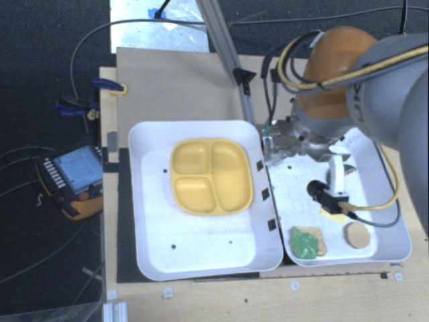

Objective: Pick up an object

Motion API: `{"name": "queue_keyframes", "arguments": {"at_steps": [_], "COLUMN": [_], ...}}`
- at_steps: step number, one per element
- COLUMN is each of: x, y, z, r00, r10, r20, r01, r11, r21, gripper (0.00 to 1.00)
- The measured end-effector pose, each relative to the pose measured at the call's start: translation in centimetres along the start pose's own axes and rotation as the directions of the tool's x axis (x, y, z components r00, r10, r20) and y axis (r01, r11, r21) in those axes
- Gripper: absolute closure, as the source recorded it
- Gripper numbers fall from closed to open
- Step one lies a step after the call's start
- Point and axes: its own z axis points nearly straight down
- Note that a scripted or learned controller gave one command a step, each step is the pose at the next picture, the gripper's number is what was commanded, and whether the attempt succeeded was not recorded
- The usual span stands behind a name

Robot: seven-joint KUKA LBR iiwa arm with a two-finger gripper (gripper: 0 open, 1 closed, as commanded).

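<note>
Yellow plastic three-compartment plate (212,177), one, lies in the left white bin (154,247), while the right white bin (295,186) bears the gripper (273,147) at its far-left corner, grip state untellable, plus one green-topped tan square (307,242) and one round tan disc (357,235) by its near wall

Alt text: A tan board worktop (174,86) rests on a dark, speckled carpet floor (40,45). Up and to the left of the hand (276,146), past the worktop's far edge, a shiny metal sheet (141,19) catches bright light and has a scrap of blue tape (155,13) on it. A silver pole (218,25) slants from the top of the view down toward the hand. Far left of the hand, blue clamps (104,84) sit at the worktop's edge. Lower left of the hand, on the carpet, an orange-cased handheld device (74,173) with a blue screen lies among loose cables (76,49).
</note>
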Motion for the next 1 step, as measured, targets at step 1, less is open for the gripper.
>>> {"name": "queue_keyframes", "arguments": {"at_steps": [1], "x": [6.30], "y": [0.78], "z": [0.67], "r00": [1.000], "r10": [0.000], "r20": [0.000], "r01": [0.000], "r11": [1.000], "r21": [0.000], "gripper": [1.00]}}
